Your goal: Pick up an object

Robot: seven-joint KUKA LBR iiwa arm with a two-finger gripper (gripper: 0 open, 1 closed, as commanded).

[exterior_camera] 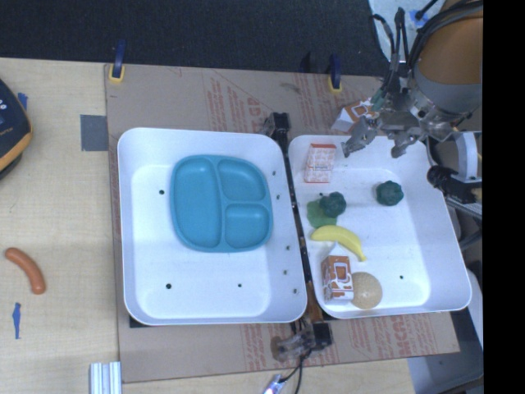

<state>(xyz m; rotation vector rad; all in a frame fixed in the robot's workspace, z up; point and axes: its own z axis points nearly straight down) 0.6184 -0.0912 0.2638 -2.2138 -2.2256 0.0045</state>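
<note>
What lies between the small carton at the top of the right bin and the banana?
In the camera view, a green toy vegetable lies between the carton and the banana.

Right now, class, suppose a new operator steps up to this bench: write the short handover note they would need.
Gripper: open, nothing between its jaws, hanging over the far edge of the right bin.
Right bin holds: a small white box, two dark green pieces, a banana, a brown carton and a tan ball.
Left bin holds a blue divided tray.
Done: nothing picked yet.
Left: choose an object, descend, grasp, lift.
</note>
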